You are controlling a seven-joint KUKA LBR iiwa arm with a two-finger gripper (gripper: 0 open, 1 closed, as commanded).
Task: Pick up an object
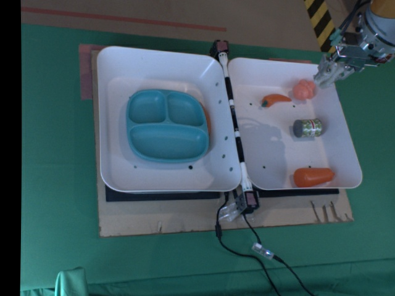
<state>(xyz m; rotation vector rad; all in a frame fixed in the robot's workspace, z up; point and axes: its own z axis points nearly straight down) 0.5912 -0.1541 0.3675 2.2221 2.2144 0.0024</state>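
Note:
The right bin holds several objects. A pink rounded toy lies near its far right corner, with a small orange carrot-like piece just to its left. A grey can with a green label lies on its side in the middle right. A larger orange carrot rests near the front right corner. My gripper hangs above the bin's far right rim, just right of the pink toy, with nothing visible between its fingers.
The left bin holds a teal divided plate. A black-and-white hinge bar runs between the bins. Cables trail off the front of the cardboard base. Yellow-black hazard tape marks the floor at the back right.

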